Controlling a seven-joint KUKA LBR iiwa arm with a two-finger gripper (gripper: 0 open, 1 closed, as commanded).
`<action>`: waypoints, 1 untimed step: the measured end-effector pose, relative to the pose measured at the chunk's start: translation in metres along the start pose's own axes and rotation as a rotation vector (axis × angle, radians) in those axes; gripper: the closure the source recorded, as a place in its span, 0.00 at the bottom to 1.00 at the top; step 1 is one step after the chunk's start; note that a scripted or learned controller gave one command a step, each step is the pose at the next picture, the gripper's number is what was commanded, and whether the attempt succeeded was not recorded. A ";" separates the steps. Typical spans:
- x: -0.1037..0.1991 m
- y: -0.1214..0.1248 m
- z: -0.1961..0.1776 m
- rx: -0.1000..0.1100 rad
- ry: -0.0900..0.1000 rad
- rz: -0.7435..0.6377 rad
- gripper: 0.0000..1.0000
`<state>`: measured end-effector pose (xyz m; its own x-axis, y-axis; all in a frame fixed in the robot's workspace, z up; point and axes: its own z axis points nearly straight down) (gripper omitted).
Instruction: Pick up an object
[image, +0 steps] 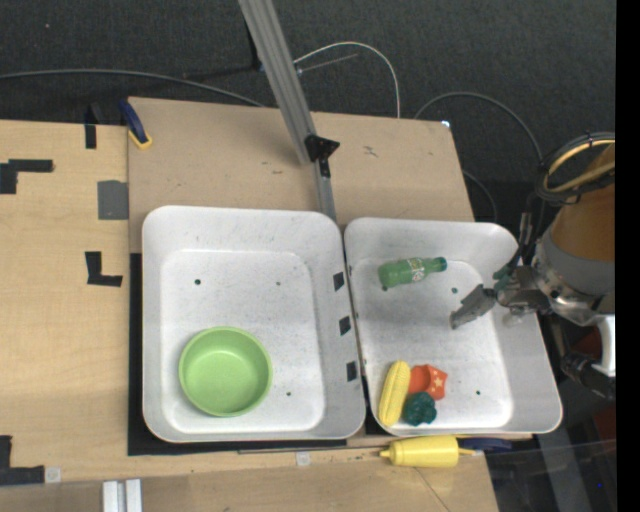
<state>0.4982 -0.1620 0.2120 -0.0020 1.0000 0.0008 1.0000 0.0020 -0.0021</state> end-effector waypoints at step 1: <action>0.000 0.000 0.000 0.000 0.000 0.000 0.00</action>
<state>0.4982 -0.1621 0.2121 -0.0018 1.0000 0.0007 1.0000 0.0018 -0.0017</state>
